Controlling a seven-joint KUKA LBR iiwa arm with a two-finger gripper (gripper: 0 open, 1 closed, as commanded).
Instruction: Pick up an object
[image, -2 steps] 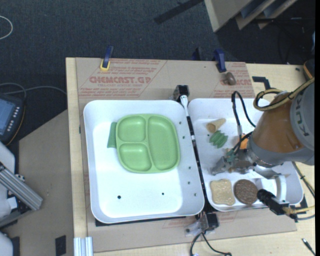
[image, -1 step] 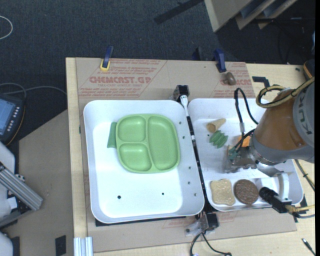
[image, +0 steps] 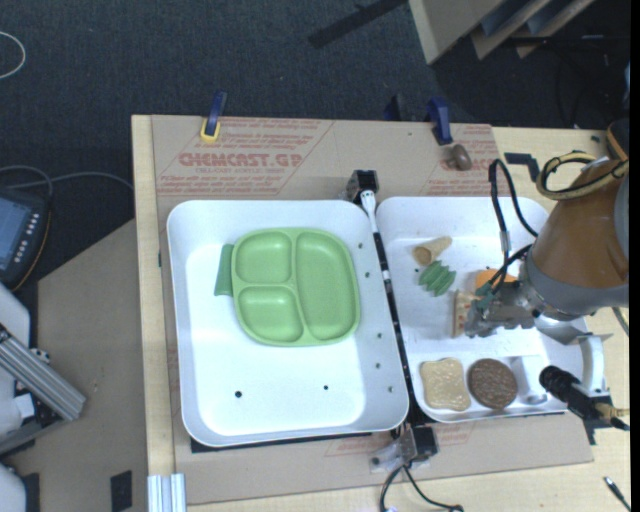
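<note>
- Task not done: nothing is seen lifted; a pick is judged still to be made.
- Gripper (image: 478, 318) is seen low in the right bin (image: 415, 225), near the bin's middle-right; its grip state can't be told.
- An orange piece (image: 483, 277) and a tan stick (image: 461, 310) lie just beside it; contact can't be told.
- Also in the right bin: cone (image: 434, 249) at far side, green ridged piece (image: 436, 277) just nearer, bread slice (image: 444, 384) and brown patty (image: 492, 382) side by side at near edge.
- Left bin (image: 200, 350) holds a green divided plate (image: 296, 285), w/ nothing seen on it.
</note>
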